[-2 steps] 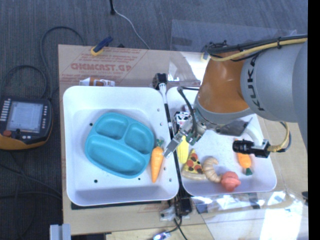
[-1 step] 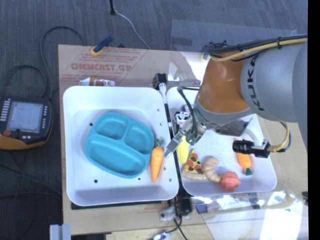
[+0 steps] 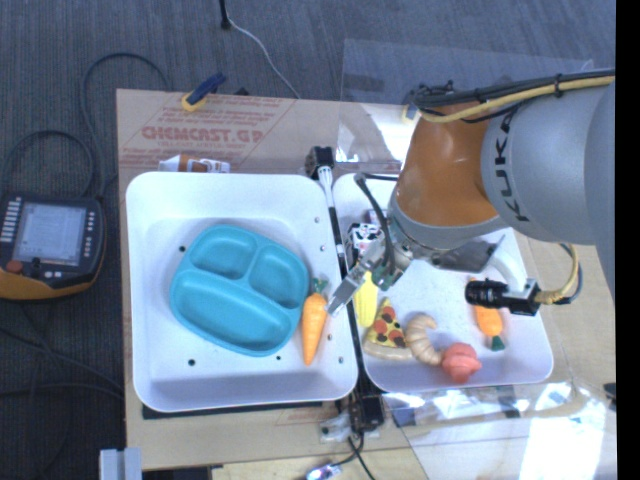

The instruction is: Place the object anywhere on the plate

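Placement is judged not yet done — the blue plate (image 3: 238, 286), lying in the left bin (image 3: 150, 208), carries nothing in its three compartments. Over the right bin (image 3: 535, 353) the arm (image 3: 500, 168) is stretched in, its gripper (image 3: 352, 280) lowered near the divider between the two bins. Whether anything is clamped cannot be told, as the tips are blurred and partly hidden. The carrot (image 3: 313, 328), taken as the likely object, lies in the left bin just beside the plate's right edge — off it, just below and left of the gripper. In the right bin a pizza slice (image 3: 384, 330), a peanut-shaped toy (image 3: 422, 336) and a pink fruit (image 3: 459, 361) are seen.
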You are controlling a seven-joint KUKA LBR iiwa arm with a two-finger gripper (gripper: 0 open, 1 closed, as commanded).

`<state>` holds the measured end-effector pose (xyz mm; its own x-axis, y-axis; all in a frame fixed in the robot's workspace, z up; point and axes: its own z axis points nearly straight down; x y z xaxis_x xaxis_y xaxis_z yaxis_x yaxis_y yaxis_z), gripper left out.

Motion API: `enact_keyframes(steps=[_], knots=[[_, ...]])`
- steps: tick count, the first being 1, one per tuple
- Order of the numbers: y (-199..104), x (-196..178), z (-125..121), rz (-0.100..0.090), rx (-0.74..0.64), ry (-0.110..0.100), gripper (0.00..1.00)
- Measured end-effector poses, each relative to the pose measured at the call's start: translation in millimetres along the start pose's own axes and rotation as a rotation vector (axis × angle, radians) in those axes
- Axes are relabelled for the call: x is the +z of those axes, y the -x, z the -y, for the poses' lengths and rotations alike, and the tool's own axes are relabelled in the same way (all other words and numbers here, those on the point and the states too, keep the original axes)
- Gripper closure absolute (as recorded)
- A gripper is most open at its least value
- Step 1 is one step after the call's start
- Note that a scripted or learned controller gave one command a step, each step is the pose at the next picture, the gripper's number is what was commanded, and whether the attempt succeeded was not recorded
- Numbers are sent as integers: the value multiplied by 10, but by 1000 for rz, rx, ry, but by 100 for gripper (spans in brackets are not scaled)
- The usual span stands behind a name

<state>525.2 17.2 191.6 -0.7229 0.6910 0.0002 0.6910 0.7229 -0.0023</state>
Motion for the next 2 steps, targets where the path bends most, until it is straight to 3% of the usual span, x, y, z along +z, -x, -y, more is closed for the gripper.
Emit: enact_keyframes(steps=[2], knots=[[0, 0, 0, 0, 0, 0, 0]])
